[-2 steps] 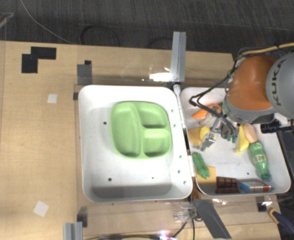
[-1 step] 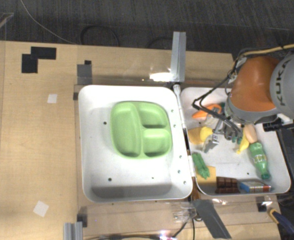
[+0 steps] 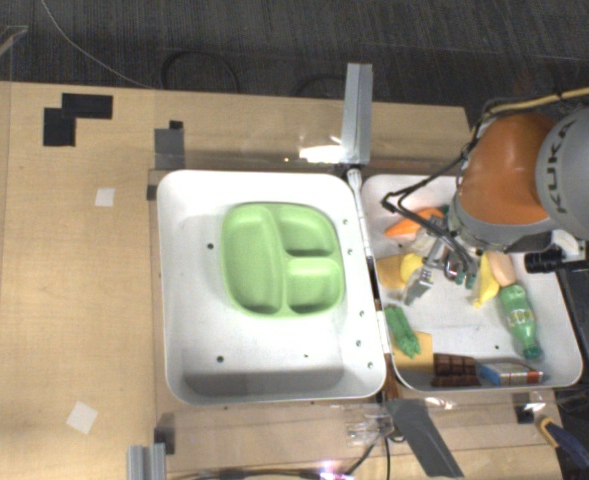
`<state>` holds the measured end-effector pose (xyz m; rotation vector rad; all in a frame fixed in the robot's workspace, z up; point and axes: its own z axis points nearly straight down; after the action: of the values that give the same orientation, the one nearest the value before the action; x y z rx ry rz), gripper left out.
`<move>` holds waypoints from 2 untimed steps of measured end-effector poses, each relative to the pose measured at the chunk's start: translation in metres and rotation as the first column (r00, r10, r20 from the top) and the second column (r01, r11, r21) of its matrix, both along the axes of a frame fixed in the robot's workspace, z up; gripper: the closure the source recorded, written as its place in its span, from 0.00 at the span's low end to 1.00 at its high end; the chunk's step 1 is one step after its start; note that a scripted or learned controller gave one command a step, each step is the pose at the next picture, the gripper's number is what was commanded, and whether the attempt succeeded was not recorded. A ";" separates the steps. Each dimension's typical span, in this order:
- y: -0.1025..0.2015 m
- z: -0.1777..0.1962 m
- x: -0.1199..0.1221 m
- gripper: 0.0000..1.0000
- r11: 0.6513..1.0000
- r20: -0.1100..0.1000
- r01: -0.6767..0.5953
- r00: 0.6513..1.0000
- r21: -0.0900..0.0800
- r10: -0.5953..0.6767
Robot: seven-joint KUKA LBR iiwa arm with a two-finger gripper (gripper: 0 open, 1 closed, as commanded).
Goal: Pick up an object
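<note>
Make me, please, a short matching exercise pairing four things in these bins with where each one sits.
Things:
1. green divided tray
2. green bottle
3. brown chocolate bar
4. gripper

Places:
A. near edge of the right bin
B. middle of the left bin
C. right side of the right bin
D. over the right bin's left half, beside a yellow item

Pairs: 1-B, 2-C, 3-A, 4-D

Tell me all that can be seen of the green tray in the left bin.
The green tray is pale green, looks like smooth plastic, and has rounded corners. It has three compartments: one long along its left side and two smaller on its right, split by raised ridges. It lies flat, slightly turned, open side up, on the floor of the left bin, towards the far side. Nothing lies in it.
</note>
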<state>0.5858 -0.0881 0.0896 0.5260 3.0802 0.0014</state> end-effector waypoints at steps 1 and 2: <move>-0.001 0.001 -0.058 0.00 0.988 0.005 0.154 0.988 0.004 -0.154; -0.034 0.002 -0.073 0.00 0.785 0.003 -0.619 0.785 -0.016 0.619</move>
<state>0.5131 -0.1222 0.0912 -0.5115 3.0729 -0.0099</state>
